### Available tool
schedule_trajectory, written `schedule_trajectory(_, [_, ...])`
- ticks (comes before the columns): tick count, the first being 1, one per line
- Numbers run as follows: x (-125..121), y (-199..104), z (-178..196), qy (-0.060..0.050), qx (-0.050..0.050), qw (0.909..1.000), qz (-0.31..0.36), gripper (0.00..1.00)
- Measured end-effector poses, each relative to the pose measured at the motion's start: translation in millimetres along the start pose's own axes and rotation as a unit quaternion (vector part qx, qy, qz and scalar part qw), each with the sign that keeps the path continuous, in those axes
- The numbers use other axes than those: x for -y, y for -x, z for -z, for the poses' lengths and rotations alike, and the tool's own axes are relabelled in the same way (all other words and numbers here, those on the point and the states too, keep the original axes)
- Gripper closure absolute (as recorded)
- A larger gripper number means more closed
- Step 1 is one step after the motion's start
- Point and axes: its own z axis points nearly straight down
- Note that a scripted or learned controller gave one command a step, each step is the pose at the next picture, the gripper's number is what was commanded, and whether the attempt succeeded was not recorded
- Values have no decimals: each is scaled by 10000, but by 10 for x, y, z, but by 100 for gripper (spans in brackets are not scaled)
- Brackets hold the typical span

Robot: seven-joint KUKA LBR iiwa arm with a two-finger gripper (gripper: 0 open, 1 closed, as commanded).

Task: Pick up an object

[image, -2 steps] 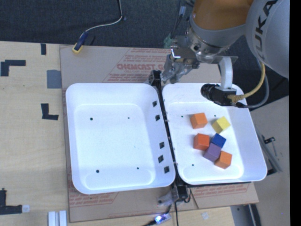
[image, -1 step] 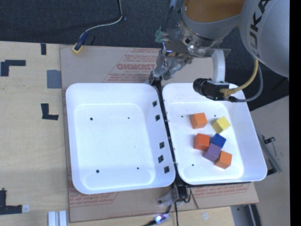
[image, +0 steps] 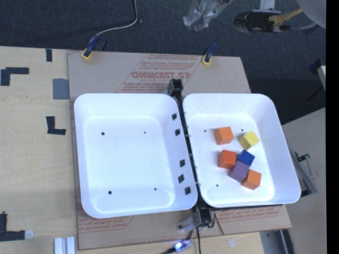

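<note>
I see the end effector [image: 200,16] high beyond the bins, grip state unreadable, empty; the block cluster [image: 238,157] sits well below-right of it in the right bin [image: 265,107].

1. Brown cardboard sheet [image: 159,73] with red print, lying under both bins on the bench [image: 32,157].
2. Two blue-and-yellow clamps [image: 91,47] [image: 208,54] at the sheet's far corners.
3. Black cable [image: 133,4] trailing over dark floor beyond the bench's far edge.
</note>
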Motion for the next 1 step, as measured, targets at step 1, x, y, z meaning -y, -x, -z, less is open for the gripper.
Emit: schedule_trajectory(1, [146,-23,177,-55,2,10000,-7,100])
